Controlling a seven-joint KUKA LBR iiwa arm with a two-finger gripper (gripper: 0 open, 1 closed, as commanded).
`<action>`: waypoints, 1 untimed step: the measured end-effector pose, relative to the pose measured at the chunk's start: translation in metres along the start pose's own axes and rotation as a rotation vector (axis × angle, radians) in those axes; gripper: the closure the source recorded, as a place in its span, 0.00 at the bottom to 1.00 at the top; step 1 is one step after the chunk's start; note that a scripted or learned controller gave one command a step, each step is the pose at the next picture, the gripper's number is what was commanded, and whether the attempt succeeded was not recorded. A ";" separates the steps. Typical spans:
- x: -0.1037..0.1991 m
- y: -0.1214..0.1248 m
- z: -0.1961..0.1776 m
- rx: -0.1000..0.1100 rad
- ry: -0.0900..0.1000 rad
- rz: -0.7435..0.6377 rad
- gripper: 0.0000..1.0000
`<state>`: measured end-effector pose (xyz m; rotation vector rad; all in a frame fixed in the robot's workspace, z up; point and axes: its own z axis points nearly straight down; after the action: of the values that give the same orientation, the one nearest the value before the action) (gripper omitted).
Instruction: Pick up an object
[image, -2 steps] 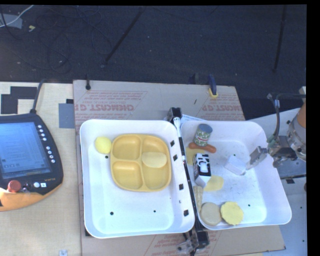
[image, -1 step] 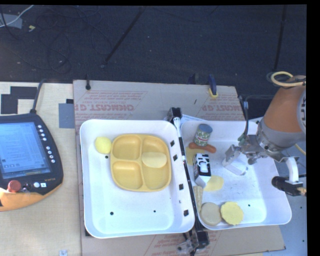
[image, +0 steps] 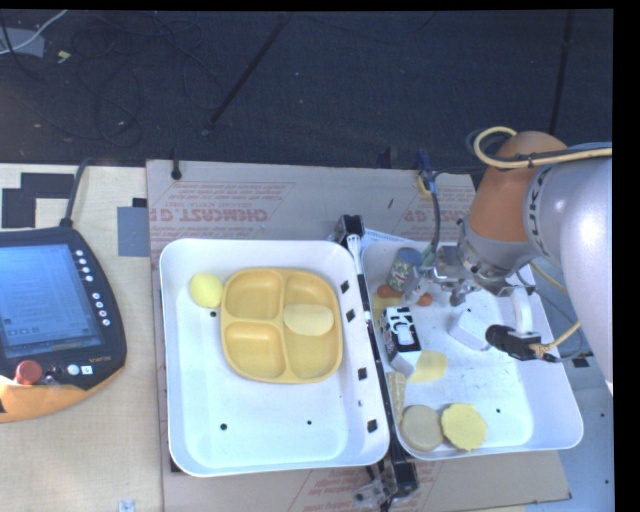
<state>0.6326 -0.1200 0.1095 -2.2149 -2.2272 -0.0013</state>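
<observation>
My gripper (image: 447, 282) hangs low over the back of the right bin (image: 545, 425), below the orange wrist band (image: 505, 205). Just left of it stands a small greenish can (image: 405, 268), and a tiny red piece (image: 425, 298) lies right beside it. Nothing shows clearly in its grasp. Further forward in that bin lie a black-and-white box (image: 402, 328), a pale yellow wedge (image: 431, 366), a tan round disc (image: 421, 427) and a yellow round disc (image: 464, 426). A whitish flat piece (image: 467, 330) lies under the wrist.
The left bin (image: 200, 420) holds a yellow divided plate (image: 262, 345) with a pale oval (image: 308, 319) in its upper right compartment, and a yellow ball (image: 206, 290) beside it. A teach pendant (image: 50, 305) sits at far left. A black cable end (image: 510, 342) juts over the right bin.
</observation>
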 end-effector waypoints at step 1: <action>0.004 -0.072 0.020 -0.001 0.000 0.005 0.00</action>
<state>0.5605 -0.1162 0.0898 -2.2216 -2.2224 -0.0024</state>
